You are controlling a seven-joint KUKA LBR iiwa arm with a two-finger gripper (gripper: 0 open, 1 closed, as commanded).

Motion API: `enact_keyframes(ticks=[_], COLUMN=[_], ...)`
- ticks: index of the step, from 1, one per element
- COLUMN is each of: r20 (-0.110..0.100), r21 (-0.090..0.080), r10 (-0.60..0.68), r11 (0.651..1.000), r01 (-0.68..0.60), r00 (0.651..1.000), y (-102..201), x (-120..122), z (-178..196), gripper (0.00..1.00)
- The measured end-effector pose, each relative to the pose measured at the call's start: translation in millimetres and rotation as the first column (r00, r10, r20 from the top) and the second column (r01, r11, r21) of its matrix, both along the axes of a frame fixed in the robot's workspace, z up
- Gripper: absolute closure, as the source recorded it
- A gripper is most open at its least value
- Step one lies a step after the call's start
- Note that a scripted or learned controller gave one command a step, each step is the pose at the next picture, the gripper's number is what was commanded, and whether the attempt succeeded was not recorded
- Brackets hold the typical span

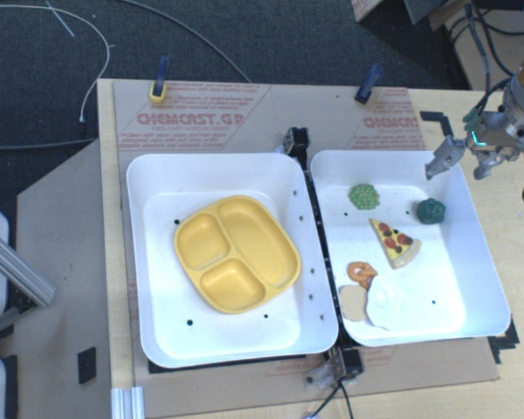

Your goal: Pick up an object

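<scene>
The right bin [472,260] holds a green broccoli piece [364,196], a dark teal lump [431,210], a pizza slice [395,241], a small pretzel [361,274], a beige round piece [353,304] and a white piece [386,304] beside it. My gripper [462,164] hangs over the bin's far right corner, above and a little right of the teal lump. Its two fingers [439,161] are spread apart and open, with nothing between them.
The left bin [148,234] carries a yellow three-compartment plate [237,253]. Two blue clamps [161,78] [368,84] grip the cardboard sheet at the bench's far edge. Cables lie on the dark floor behind the bench.
</scene>
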State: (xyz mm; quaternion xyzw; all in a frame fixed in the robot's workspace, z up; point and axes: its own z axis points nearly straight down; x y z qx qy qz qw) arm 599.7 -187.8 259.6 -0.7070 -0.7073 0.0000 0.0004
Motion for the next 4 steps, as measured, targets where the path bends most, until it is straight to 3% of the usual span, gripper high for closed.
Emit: enact_keyframes(ticks=[1,4], r20=[0.000,-0.006], r21=[0.000,0.002], r10=[0.000,-0.001], r11=[1.000,1.000], r01=[0.000,0.001], r00=[1.000,1.000], y=[0.0,6.1], x=[0.0,-12.6], z=[0.0,-145.2], gripper=[0.00,0.00])
